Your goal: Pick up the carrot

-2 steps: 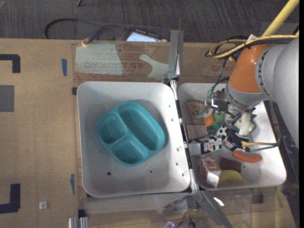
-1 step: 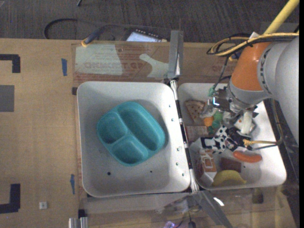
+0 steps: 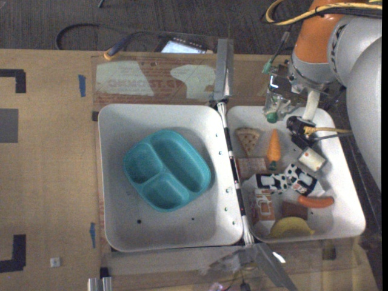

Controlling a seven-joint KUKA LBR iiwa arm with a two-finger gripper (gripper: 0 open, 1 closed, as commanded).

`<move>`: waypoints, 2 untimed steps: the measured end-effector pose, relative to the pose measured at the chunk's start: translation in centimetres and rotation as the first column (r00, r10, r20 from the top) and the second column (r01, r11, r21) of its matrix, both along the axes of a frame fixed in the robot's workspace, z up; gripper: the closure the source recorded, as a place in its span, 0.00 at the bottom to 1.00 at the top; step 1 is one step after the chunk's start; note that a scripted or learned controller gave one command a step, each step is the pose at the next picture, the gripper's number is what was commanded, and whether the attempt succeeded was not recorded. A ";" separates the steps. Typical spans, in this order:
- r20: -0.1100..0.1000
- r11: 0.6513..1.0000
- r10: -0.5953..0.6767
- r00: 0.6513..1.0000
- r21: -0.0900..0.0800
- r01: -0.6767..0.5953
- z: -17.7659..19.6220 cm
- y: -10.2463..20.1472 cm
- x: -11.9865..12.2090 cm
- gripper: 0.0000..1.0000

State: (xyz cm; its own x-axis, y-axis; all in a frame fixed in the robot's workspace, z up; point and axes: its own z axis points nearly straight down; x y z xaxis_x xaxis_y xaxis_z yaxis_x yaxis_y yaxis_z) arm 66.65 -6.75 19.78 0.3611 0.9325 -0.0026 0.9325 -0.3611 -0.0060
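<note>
Lying lengthwise near the right bin's far end, just right of a waffle wedge, the carrot looks light, rigid, smooth plastic, best pinched across its thick middle; gripper hovers just beyond its top, holding nothing.

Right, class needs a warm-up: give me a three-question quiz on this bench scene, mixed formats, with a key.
1. True or false: the carrot lies in the same bin as the teal divided plate.
2. Which lies nearest the carrot? A) banana B) waffle wedge C) sausage
3. Fill in: the gripper hangs over the ___ bin, near its far edge.

Key: 1 false; 2 B; 3 right.
</note>
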 end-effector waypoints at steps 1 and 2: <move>-0.003 1.000 0.000 1.000 0.000 0.000 -0.2 0.0 -0.1 0.00; 0.001 0.997 -0.080 0.997 0.000 0.080 -10.8 -5.1 -3.2 0.00</move>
State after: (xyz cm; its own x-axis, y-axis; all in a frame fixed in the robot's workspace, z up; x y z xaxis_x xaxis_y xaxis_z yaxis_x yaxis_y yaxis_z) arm 63.43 -11.89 9.02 0.4346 0.9006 -0.0022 0.9006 -0.4346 -0.0054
